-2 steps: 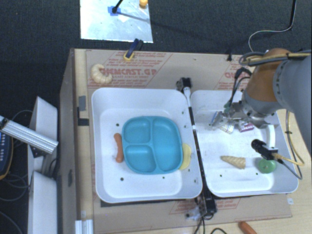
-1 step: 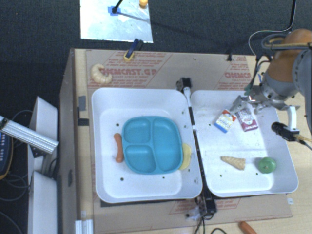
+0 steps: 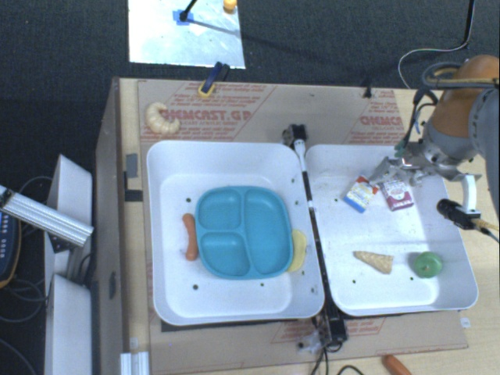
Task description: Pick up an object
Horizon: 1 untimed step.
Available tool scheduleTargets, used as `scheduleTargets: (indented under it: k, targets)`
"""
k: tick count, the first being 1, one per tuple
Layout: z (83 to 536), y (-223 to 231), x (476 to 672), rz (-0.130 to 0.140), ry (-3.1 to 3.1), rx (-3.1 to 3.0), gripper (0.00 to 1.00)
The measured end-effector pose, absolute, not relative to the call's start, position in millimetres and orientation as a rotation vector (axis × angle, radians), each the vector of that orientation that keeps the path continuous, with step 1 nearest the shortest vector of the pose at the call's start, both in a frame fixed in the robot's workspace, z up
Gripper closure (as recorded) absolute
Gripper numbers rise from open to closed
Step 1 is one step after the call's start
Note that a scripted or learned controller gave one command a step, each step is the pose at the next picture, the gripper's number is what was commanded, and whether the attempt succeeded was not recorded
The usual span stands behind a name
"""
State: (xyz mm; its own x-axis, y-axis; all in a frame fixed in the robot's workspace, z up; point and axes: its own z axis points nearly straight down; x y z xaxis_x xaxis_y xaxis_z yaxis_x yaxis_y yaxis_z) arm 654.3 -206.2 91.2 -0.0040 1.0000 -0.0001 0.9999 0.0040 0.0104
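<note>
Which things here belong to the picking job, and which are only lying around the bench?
For the job:
gripper, over the right bin
red packet
blue and white box
wedge-shaped piece
green ball
sausage and blue divided plate, in the left bin

Lying about:
pale ridged toy
yellow and blue clip
orange ball

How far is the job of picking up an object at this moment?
Done: the gripper has reached into the right bin, close to the red packet and blue-white packet. In hand: nothing visibly lifted; both packets lie on the bin floor. Left: grasp and raise one object.
</note>
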Motion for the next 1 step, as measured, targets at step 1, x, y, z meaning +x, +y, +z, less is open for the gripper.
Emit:
scheduleTargets:
  k: [1]
  targets:
    - [104.8,-207.5,657.2,0.017,2.214,2.198,1.00]
